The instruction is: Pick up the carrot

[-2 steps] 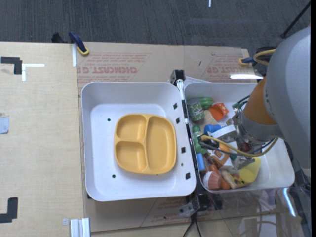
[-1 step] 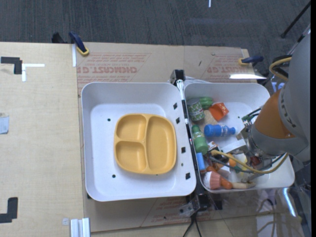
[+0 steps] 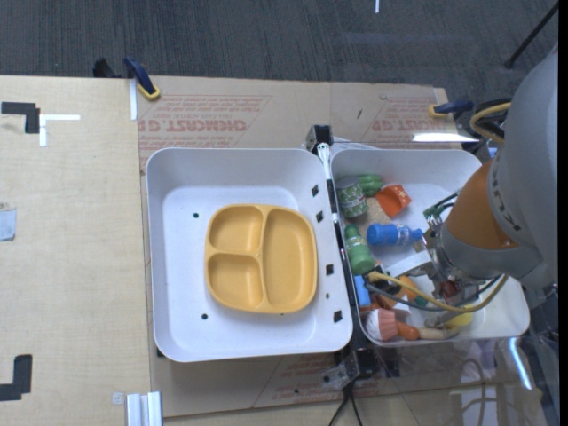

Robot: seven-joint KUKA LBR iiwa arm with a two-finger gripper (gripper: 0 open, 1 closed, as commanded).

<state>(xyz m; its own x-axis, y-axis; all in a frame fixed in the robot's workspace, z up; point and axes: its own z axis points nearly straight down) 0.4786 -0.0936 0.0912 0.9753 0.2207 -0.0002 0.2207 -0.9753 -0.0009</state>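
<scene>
The carrot [image 3: 394, 199], an orange piece with a green top, lies at the back of the right bin [image 3: 417, 162], beside a green can [image 3: 352, 199]. My gripper [image 3: 442, 284] is low in the front half of that bin, below the orange wrist band [image 3: 475, 216]. It hangs among cables and cluttered toys, well in front of and to the right of the carrot. The carrot rests free in the bin, apart from the gripper.
A blue bottle [image 3: 390, 234] and a green item [image 3: 359, 256] lie between the carrot and the gripper. Small toys [image 3: 395, 325] crowd the front of the right bin. The left bin [image 3: 169, 238] holds a yellow divided plate [image 3: 263, 258].
</scene>
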